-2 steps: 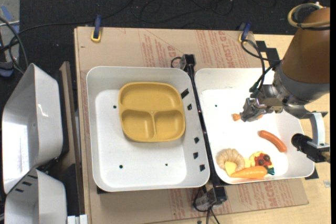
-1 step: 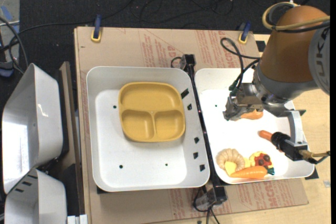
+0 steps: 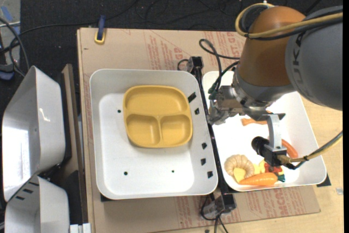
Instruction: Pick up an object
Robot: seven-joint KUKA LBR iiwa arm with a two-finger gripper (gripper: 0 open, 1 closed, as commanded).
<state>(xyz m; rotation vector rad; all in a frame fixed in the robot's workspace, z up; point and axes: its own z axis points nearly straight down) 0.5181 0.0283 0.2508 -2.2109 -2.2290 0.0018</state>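
My gripper (image 3: pixel 219 109) hangs below the orange-banded wrist over the left side of the right bin (image 3: pixel 311 133), close to the wall shared by the two bins. In that bin's front lie a beige ridged pastry-like toy (image 3: pixel 238 162), a small yellow piece (image 3: pixel 240 174) and an orange carrot (image 3: pixel 259 179). A small orange piece (image 3: pixel 254 123) lies just right of the gripper. Another orange piece (image 3: pixel 289 148) and red and green bits (image 3: pixel 277 170) lie further right. The arm hides the bin's back part. Nothing shows between the gripper's tips.
The left bin (image 3: pixel 103 117) holds a yellow divided plate (image 3: pixel 158 116) in its back half. Black clips line the wall between the bins (image 3: pixel 206 144). Cables run along the bench's far edge. Two more white bins (image 3: pixel 27 128) stand off the bench at the left.
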